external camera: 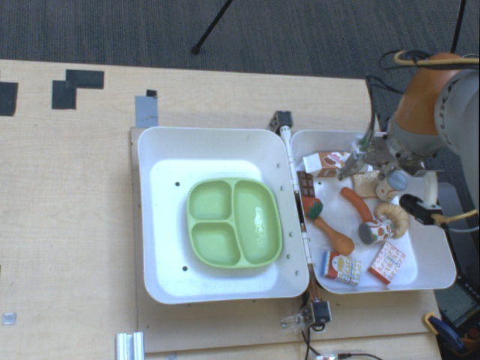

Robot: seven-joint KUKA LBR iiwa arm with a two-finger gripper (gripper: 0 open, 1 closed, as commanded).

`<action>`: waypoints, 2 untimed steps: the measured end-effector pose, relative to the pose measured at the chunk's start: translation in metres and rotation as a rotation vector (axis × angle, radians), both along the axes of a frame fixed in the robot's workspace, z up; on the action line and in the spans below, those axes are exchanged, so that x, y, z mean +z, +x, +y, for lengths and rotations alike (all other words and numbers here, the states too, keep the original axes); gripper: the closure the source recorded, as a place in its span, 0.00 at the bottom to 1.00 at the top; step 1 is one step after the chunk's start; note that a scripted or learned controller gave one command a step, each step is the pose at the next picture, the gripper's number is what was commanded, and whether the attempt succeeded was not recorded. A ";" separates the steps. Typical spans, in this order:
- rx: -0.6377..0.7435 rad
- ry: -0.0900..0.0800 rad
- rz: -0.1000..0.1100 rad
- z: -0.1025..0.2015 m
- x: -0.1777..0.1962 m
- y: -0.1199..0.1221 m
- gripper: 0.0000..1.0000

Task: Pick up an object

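Object not yet picked: small items, among them orange sausage (355, 202), carrot (331, 232) and red-white packet (387, 262), all lie loose in right bin (442, 272). Green divided tray (233, 223) sits in left bin (154, 201). Nothing seen lifted.

Arm (439, 111) reaches in from right, wrist bent down over right bin's far side. Pincer (369, 161) low among items near top; cannot tell whether wide, narrow, or gripping.

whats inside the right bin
The right bin holds a jumble of toy food: a sausage, a carrot, a croissant and small cartons. The gripper covers whatever lies under it.
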State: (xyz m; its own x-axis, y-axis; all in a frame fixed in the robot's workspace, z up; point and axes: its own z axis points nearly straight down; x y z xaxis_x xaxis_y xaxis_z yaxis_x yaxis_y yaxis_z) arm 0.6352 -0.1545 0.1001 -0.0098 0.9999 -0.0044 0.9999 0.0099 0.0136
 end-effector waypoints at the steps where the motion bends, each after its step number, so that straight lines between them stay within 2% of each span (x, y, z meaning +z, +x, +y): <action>1: -0.006 0.001 0.003 -0.016 -0.012 -0.033 0.00; 2: -0.006 -0.002 0.000 0.002 -0.011 -0.040 0.00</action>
State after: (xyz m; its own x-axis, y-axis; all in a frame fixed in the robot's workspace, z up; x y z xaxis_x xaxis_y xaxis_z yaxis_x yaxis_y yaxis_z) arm 0.5955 -0.1523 0.0890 -0.0040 1.0000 -0.0060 0.9999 0.0041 0.0136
